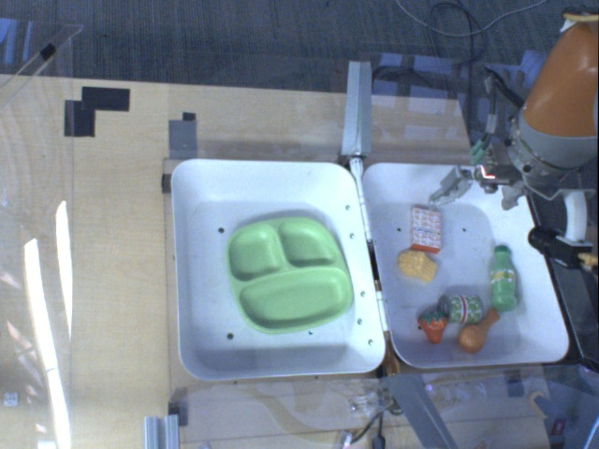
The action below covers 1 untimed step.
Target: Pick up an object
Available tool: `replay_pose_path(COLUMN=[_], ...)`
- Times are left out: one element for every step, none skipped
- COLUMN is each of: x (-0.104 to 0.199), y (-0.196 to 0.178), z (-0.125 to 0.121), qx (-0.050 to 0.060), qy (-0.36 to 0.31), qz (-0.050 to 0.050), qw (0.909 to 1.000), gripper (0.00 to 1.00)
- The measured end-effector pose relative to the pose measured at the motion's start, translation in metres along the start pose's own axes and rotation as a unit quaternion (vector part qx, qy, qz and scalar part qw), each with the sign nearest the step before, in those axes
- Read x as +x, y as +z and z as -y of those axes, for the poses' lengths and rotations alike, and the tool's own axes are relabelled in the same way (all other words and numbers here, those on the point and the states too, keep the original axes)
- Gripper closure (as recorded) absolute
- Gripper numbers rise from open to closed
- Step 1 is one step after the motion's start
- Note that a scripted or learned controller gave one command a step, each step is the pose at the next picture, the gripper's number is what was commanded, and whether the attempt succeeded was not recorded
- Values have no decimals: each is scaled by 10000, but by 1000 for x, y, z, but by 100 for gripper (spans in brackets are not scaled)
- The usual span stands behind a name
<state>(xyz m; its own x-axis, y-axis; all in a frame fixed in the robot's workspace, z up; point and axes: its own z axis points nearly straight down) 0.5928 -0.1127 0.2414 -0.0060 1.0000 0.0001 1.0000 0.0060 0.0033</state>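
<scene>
Bench [112, 251]: pale wood, filling most of the frame, bearing two shallow white bins side by side so that items can pass from one to the other. Left bin [201, 335], centre of the frame: holds one green divided tray [290, 274], lying flat and slightly turned, its three compartments bare, presumably waiting as a receiving dish. Right bin [543, 340], right of centre: holds all the loose pieces, so any pick must come from here. Arm [562, 101], upper right: grey with an orange band, reaching in over the right bin's top edge. Gripper [468, 183]: hangs over the bin's upper part, well apart from every item; fingers spread, nothing between them. Green bottle [504, 279], right side of the bin, lying down. Red-and-white carton [426, 228], nearest the gripper, lying flat. Yellow piece [417, 266], just below the carton. Small green-and-white can [460, 307], orange drumstick-like toy [475, 331] and red strawberry-like toy [432, 326], bunched at the bin's lower edge, seemingly touching. Judgement: carton looks the readiest candidate.
</scene>
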Motion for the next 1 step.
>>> replay_pose_path(x=[-16], y=[133], z=[-28], qx=[1], qy=[-700], qz=[1], qw=[9975], gripper=[0])
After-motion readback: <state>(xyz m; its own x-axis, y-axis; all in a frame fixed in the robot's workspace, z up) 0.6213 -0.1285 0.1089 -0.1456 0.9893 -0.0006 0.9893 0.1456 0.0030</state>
